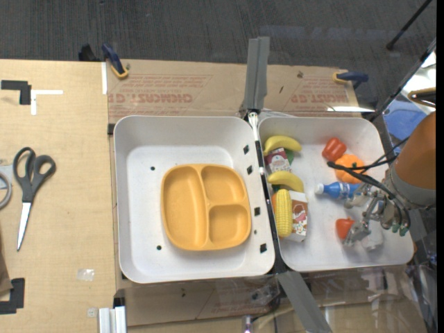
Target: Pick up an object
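- Bottom edge, nearest the camera: grey metal strut [305,311] and clear sheeting under the two bins, detail murky.
- Left bin [132,207] holds a yellow divided plate [207,207], three sections, nothing on it.
- Right bin [305,255] holds the candidates: two bananas [282,143] [286,180], a small red-labelled pack [279,162] between them, corn cob [282,212] touching a carton [298,216], a red pepper [334,148] next to an orange fruit [349,165], a blue and white bottle [338,189] lying on its side, a small red piece [345,227].
- Gripper [362,234] sits low in the right bin's near-right corner, just beside the small red piece, bottle just above it.
- Fingers: can't tell whether apart or together; tips blend into cables and the white bin floor. Nothing visibly between them.
- Step, as a judgement: descent/approach to a grasp, likely target the small red piece; no pick confirmed.
- Next move calls for: centring the tips over the red piece, closing, then lifting straight up clear of the bin wall.
- Risk: piece is small and close to the wall, easy to nudge away.
- Hidden or cut off: arm [423,161] is cropped by the right edge, black cables [364,172] cross the orange fruit, a pale object under the gripper can't be identified.
- Off-task: scissors [29,182] on the bench [62,255] at left.
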`<action>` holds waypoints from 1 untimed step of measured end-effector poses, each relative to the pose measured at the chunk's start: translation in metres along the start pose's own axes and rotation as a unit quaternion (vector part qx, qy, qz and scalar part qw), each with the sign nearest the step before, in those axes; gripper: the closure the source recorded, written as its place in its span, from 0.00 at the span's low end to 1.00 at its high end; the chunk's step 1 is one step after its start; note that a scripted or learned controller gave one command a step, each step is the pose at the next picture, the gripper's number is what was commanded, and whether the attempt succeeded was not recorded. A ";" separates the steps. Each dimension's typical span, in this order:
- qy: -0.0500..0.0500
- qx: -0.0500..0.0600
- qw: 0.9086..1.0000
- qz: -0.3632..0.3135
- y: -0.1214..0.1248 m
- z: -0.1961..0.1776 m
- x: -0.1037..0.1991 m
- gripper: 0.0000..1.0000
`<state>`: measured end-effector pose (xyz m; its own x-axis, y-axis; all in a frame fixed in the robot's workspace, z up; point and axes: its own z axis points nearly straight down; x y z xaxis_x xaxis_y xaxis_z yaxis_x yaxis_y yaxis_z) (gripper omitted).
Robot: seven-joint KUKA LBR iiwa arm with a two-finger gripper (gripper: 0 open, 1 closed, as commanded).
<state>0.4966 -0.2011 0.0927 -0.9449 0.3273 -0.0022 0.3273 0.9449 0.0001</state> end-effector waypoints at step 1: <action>0.001 0.000 0.995 0.095 0.054 0.001 0.038 0.00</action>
<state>0.4781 -0.1371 0.0916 -0.8657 0.5005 0.0001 0.5005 0.8657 0.0003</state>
